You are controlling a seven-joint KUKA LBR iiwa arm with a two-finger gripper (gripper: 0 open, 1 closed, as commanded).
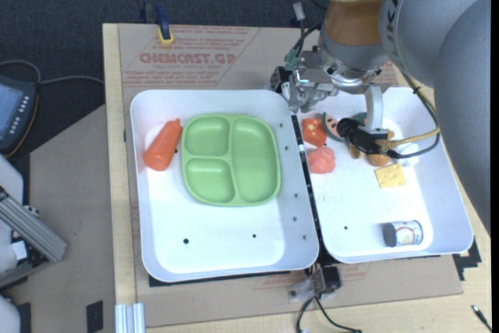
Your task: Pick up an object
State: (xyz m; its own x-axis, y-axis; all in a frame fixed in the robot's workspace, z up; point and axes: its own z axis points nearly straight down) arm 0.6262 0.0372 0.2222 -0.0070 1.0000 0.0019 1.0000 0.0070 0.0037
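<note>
In left bin [156, 246], one carrot [161, 145], one plate [231, 159]

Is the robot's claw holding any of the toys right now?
I can't tell. The gripper hangs over the right bin's back left corner, near the red toy, with nothing visibly held.

Grey arm [437, 19] reaching in from the right, orange-banded wrist, claw [302, 93] pointing down

Glossy white plastic bins [234, 257] hold a smooth, matt green plastic plate [231, 159].
</note>
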